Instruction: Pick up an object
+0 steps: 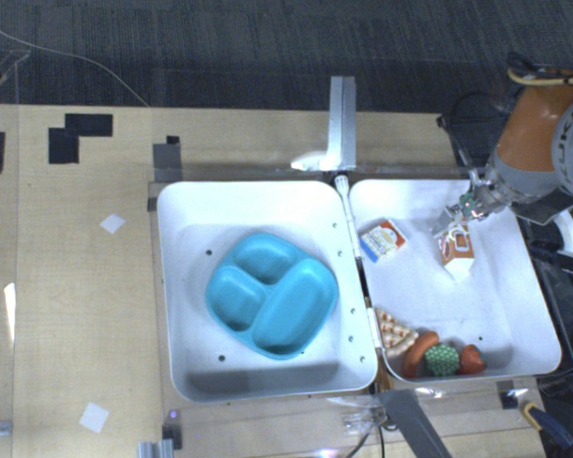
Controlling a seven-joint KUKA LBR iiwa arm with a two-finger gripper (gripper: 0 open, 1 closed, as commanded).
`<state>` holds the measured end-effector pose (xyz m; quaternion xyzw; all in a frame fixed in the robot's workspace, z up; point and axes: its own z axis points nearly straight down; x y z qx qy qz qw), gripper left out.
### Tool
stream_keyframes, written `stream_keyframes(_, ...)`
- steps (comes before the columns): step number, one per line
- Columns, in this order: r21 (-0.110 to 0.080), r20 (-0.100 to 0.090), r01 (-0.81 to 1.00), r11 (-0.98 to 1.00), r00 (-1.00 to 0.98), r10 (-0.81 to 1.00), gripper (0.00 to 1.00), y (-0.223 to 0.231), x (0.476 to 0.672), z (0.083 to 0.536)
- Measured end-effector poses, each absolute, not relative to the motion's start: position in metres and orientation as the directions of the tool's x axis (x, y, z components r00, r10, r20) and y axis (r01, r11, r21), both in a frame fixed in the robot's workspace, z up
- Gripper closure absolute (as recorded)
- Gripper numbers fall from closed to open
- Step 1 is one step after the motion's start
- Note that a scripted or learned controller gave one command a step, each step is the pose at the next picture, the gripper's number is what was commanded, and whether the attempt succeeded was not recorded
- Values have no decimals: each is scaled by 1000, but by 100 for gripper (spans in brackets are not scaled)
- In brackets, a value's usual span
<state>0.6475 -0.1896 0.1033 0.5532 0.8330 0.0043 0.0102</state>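
A: Gripper (466,208)?
B: Over the right bin (542,299), far side, right above a small carton (456,248). Looks to be touching its top; a real hold, can't tell.
A: Rest?
B: Second carton (382,239) near the divider, toy food (432,352) in the near corner. Blue tray (273,294) in the left bin (175,274). Wooden counter (73,297), dark floor (214,38) beyond.

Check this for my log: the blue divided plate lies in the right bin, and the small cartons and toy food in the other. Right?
Not quite. The camera view shows the blue divided plate in the left bin; the small cartons and toy food lie in the right bin.
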Motion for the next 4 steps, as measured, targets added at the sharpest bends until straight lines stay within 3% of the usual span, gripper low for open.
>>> stream_keyframes(1,8,-3,948,319,-319,948,100,-116,643,194)
stream_keyframes(2,7,-3,960,279,-279,960,100,-99,635,113)
stream_keyframes(3,41,-23,945,325,-324,946,100,-95,601,105)
stream_keyframes(4,6,-3,923,385,-385,923,100,-45,615,186)
